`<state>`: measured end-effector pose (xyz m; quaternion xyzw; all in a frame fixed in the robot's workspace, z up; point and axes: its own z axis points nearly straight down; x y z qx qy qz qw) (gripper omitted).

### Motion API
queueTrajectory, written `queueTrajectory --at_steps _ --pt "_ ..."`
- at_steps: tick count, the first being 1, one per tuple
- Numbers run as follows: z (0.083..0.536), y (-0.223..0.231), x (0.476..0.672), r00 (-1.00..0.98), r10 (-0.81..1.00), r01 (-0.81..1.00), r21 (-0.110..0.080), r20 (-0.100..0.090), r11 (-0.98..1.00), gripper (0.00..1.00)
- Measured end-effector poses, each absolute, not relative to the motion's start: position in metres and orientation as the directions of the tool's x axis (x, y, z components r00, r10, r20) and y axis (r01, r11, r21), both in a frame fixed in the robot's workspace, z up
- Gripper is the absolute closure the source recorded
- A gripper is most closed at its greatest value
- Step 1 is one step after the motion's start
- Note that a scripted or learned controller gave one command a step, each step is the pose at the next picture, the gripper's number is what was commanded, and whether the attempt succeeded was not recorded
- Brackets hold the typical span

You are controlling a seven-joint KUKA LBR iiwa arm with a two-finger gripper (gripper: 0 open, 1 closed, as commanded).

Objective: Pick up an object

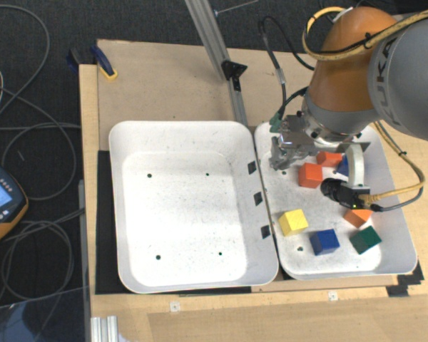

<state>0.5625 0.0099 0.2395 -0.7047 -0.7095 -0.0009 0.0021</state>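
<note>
On my screen the left bin [185, 205] sits on the counter [164, 70] at nine o'clock, its floor bare white. Next comes the right bin [392, 255]; the hand [284, 155] hovers low over its eleven o'clock corner, and I cannot tell how far it is open or whether it has anything. The yellow block [294, 221] lies toward six o'clock of the hand, the orange block [310, 175] just at its four o'clock. Further right sit the blue block [324, 241] and green block [364, 239], near the bin's front rim.
</note>
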Motion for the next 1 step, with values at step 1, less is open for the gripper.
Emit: queueTrajectory --at_steps 1 --pt "0.2413 0.0498 0.5441 -0.006 1.0 1.0 -0.003 0.003 0.006 1.0"
